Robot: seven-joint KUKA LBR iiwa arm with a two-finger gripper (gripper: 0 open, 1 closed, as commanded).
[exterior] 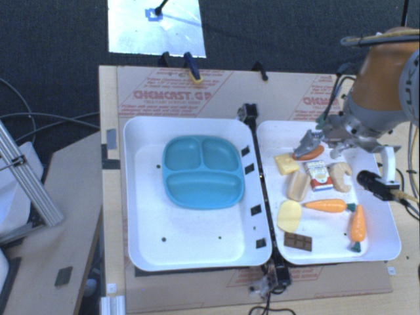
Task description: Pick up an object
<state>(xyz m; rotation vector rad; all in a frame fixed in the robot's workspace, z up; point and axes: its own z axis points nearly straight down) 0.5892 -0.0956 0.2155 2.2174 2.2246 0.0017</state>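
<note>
Nearest the camera lies a brown chocolate bar (301,242) at the right white bin's (394,238) six o'clock edge. My claw (323,147) hangs over that bin's twelve o'clock end, fingers straddling a red sausage (311,152); whether they pinch it, I cannot tell. At nine o'clock, the left bin (146,241) holds a blue divided plate (202,172).

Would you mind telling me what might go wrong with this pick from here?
The toy foods in the right bin lie packed together, so the gripper, low over the sausage, may nudge the cheese wedge or the small carton. The sausage is rounded and could slip out.
</note>
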